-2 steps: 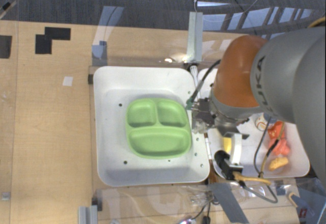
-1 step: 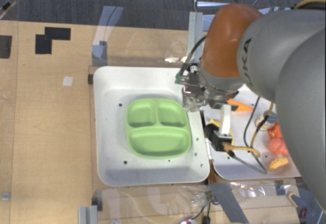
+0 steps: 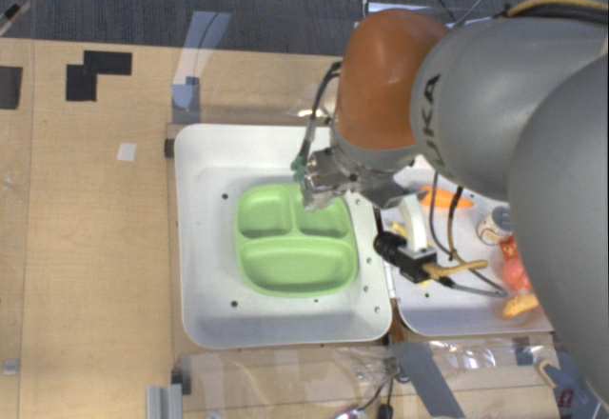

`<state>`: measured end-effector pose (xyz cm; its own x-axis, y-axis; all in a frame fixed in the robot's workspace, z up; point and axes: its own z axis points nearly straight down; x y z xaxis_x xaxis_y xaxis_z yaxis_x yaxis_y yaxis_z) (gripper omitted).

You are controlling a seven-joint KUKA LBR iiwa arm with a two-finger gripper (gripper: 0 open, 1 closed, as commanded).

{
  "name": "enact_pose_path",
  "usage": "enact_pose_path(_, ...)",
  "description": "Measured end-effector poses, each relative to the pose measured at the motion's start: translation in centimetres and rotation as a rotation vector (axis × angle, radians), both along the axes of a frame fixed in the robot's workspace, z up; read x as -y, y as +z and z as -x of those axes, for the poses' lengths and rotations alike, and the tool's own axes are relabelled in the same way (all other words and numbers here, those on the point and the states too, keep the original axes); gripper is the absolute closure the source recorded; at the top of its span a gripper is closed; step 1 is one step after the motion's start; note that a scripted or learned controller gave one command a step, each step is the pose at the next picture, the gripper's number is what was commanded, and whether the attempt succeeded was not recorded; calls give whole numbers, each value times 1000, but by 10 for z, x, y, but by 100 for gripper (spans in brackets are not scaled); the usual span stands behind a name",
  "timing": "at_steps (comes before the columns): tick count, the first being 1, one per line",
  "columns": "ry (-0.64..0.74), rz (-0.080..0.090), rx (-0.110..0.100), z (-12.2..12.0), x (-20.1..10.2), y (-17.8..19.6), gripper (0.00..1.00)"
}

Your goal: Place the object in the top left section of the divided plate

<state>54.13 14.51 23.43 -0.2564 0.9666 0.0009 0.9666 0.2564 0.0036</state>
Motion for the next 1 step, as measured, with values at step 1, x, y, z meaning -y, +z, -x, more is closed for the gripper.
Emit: enact_pose_path(1,41,1,0,24,36,2,100)
